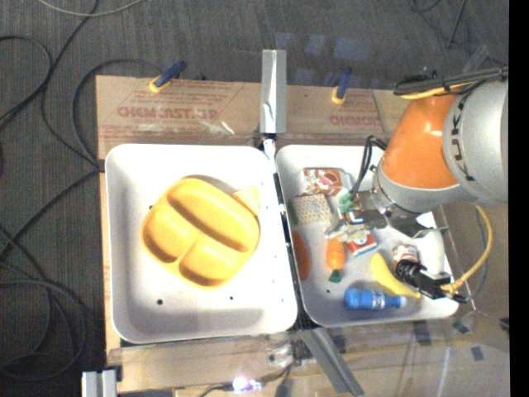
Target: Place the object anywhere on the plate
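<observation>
under the wrist, right bin (446,222): jaws (357,218) down among the clutter; spread or pressed together, you cannot tell. item: carrot (334,255), orange with a green stub, lying just below the jaws, seemingly the object being tried for. beside it: blue bottle (372,299), banana (388,276), printed packets (322,180). destination: yellow plate (201,230), sectioned, in the left bin (124,304), well apart to the jaws' left. advice: confirm the grip before lifting, clear the bin walls, release low over any section.

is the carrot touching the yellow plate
Apart. The camera view shows the carrot in the right bin, the yellow plate in the left bin, bin walls between.
</observation>
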Robot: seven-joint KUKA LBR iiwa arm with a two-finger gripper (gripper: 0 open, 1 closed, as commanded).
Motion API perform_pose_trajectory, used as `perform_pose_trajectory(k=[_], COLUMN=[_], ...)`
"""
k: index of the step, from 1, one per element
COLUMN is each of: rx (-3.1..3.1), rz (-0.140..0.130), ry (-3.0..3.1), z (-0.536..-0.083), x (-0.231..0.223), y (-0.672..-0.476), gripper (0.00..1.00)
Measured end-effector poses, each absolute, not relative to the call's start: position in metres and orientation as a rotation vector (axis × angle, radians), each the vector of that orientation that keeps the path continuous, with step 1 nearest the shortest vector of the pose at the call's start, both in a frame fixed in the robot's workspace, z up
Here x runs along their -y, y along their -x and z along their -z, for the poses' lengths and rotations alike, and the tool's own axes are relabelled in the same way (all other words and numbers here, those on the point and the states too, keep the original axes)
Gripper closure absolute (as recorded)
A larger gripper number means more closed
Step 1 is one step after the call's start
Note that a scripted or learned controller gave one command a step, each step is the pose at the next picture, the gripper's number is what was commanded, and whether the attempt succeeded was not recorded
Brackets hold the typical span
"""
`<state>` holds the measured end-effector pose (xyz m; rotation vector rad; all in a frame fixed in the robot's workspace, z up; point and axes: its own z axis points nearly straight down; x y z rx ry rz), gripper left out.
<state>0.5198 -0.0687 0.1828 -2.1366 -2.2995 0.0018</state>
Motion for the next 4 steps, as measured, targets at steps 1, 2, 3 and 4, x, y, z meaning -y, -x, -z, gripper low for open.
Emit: perform_pose_trajectory(k=[1, 2, 3, 4], rx=[2.087, 2.088, 1.663, 1.619], rz=[-0.007, -0.008, -0.011, -0.011], ry=[2.346, 2.347, 2.668, 2.691], z=[-0.196, -0.202, -0.216, -0.248], x=[0.030, -0.004, -0.025, -0.052], y=[-0.575, -0.528, -0.620, -0.514], gripper=[1.00, 1.00, 1.00, 1.00])
